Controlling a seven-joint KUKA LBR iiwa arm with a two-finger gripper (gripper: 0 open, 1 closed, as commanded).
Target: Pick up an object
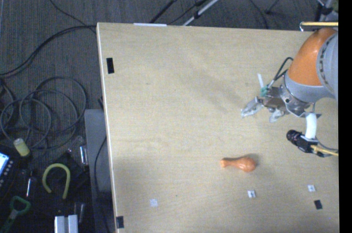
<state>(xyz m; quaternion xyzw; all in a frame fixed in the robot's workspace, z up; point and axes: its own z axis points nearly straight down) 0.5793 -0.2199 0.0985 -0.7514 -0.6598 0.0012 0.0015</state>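
Benchtop (181, 94): pale wood-look board, matt, smooth. Orange pear-shaped object (240, 163): smooth, slight sheen, plastic-like. Wrist band (308, 64): glossy orange plastic. Gripper (254, 109): bare metal, dull shine. Floor (49, 1): grey carpet, rough weave.

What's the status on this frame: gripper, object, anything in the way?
Gripper above the bench, holding nothing visible. Orange object lies apart, below it in view. Nothing between them.

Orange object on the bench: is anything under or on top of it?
The orange object lies directly on the bare bench, nothing on top. The end effector is apart, up and right.
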